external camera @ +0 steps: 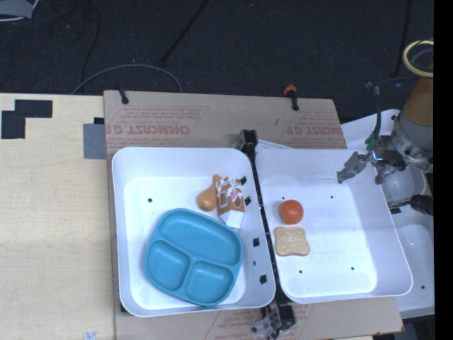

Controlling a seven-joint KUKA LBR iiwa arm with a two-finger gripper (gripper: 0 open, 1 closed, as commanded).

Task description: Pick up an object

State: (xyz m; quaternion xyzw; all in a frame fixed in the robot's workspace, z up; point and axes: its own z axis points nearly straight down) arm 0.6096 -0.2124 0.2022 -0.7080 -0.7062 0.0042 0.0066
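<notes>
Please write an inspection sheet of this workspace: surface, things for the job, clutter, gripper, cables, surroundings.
Surface: left bin and right bin side by side on cardboard.
Job's things: blue divided plate, orange toy and brown-white toy in left bin; red ball and tan toast piece in right bin.
Clutter: nothing seen.
Gripper: gripper at right bin's far right edge, holding nothing.
Cables: black cables on dark floor behind.
Surroundings: wooden bench at left.
</notes>
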